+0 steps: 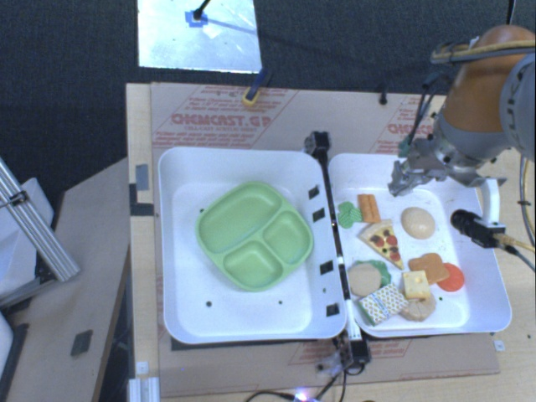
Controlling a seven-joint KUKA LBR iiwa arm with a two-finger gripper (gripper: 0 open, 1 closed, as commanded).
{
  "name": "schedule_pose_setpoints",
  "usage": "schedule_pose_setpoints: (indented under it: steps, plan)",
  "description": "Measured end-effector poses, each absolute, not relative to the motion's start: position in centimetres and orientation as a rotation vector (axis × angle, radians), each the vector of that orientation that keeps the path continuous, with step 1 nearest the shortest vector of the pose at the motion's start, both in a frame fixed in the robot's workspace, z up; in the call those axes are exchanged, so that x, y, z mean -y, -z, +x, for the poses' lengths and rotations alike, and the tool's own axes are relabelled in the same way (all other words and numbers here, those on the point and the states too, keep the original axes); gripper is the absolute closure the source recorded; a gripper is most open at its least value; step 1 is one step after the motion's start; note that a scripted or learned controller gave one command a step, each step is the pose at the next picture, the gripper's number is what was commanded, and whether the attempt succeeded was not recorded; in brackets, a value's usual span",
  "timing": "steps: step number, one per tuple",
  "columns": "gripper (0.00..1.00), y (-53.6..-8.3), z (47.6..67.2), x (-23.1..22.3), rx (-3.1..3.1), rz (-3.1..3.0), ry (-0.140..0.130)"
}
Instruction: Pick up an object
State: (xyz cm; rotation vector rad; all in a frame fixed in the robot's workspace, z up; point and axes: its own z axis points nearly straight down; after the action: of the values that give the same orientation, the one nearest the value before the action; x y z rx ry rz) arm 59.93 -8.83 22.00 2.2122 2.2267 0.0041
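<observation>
Right bin (494, 308), pincer (400, 182) tips indistinct

Dark blue-grey carpet (67, 48) covers the far floor. A shiny square metal plate (198, 22) lies on it, far left. The light wooden bench (92, 216) sits nearer, aluminium rails (29, 224) at left.

Grey arm (481, 132), orange band above the wrist (glossy), dark cables, metallic claw (404, 178)
</observation>
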Motion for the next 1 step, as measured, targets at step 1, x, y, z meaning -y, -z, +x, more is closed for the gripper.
schedule_pose_setpoints:
  steps: [1]
  plan:
    - [1.00,-21.71,59.96,8.38,-2.226,2.214,-0.002]
